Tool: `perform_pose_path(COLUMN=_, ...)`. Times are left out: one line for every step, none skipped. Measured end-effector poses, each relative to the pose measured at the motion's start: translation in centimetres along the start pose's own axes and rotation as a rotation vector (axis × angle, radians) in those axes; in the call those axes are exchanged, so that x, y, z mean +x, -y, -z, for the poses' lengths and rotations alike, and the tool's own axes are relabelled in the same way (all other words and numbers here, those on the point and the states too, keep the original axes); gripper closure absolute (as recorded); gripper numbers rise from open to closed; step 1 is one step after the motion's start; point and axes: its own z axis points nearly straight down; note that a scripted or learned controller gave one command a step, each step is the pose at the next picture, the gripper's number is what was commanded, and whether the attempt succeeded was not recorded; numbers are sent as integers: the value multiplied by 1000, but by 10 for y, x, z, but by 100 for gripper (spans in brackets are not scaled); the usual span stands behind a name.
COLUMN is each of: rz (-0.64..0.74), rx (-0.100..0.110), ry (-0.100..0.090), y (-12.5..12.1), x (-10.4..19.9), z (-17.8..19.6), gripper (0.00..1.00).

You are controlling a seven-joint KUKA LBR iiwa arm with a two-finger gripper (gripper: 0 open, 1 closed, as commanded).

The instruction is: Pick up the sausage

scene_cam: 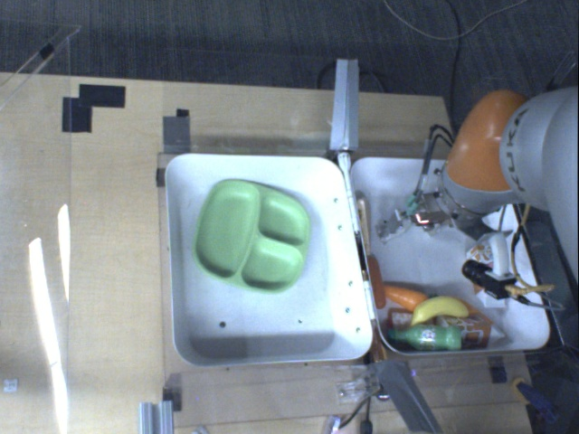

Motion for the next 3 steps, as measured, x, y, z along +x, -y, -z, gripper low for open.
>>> perform_pose_path(rz=19, rx=12, ry=-3, y=31, x=4, z=34, gripper=0)
perform_pose_path(rz=120, rx=-6, ry=4, y=71, x=18, z=2, gripper=0)
perform_pose_path(rz=225, rx=10, ry=-3, y=55, x=50, z=95, gripper=0)
